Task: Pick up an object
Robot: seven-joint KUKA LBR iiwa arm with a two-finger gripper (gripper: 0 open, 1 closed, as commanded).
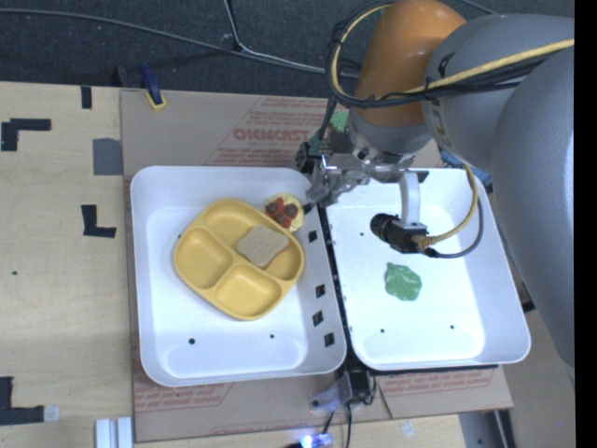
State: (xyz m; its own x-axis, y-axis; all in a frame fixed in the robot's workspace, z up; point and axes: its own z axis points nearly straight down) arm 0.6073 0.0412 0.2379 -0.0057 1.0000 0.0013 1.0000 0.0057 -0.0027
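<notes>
Gripper [322, 183]: low over the divide between the bins, near their far end; jaw state cannot be told
Green object [404, 281]: lying loose in the right bin [485, 343]
Yellow divided plate [240, 256]: in the left bin [163, 343], brown square slice [261, 245] on it
Red item [283, 212]: at the plate's far corner, near the gripper

Two white bins: left bin [154, 343], right bin [466, 343]. One yellow tray [201, 255] with four compartments, sits in left bin. One tan slice [261, 245] on the tray. One small red-dark item [283, 212] at tray's upper right edge, kind unclear. One green piece [404, 281] in right bin. One arm [522, 91], one orange band [406, 40]. One cardboard sheet [215, 129] under bins. One blue clamp [151, 86] at the sheet's top left corner.
</notes>
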